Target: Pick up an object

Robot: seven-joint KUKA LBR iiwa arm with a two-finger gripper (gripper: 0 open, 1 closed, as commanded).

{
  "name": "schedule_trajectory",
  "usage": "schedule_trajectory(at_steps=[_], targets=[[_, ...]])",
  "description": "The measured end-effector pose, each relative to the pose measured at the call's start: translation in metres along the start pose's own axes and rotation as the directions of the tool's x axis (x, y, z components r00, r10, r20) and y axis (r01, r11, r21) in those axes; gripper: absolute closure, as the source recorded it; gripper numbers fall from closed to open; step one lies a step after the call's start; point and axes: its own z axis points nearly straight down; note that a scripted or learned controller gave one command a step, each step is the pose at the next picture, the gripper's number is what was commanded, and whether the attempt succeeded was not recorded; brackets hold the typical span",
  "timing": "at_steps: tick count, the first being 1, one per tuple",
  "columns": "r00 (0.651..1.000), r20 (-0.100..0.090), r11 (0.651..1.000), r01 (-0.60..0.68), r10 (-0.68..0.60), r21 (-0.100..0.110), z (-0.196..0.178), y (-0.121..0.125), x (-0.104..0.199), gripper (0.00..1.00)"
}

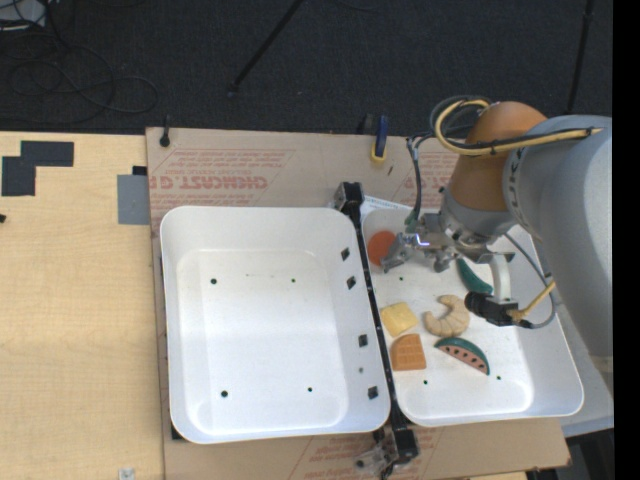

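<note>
Two shallow white bins sit side by side on the bench, and the left bin point(260, 318) offers wide bare floor out to every rim. Toward 3 o'clock, the right bin point(545, 393) holds an orange-red ball point(380, 246) against its 10 o'clock edge, just beside the gripper point(422, 251), whose finger state I cannot tell. Crowded below toward 6 o'clock lie a yellow block point(398, 318), an orange block point(408, 352), a tan croissant-shaped piece point(448, 316) and a watermelon slice point(464, 354).
</note>
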Motion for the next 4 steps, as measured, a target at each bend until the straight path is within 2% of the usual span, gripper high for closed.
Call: schedule_trajectory(at_steps=[1,2,3,4], targets=[[1.000,-0.001,1.000,-0.008,0.008,0.011,0.001,-0.061,0.016,0.00],[1.000,0.002,1.000,-0.004,0.004,0.001,0.000,-0.011,0.015,0.00],[1.000,0.000,1.000,-0.007,0.007,0.007,-0.009,-0.014,0.014,1.00],[1.000,0.000,1.000,-0.007,0.007,0.007,-0.009,-0.014,0.014,0.00]])
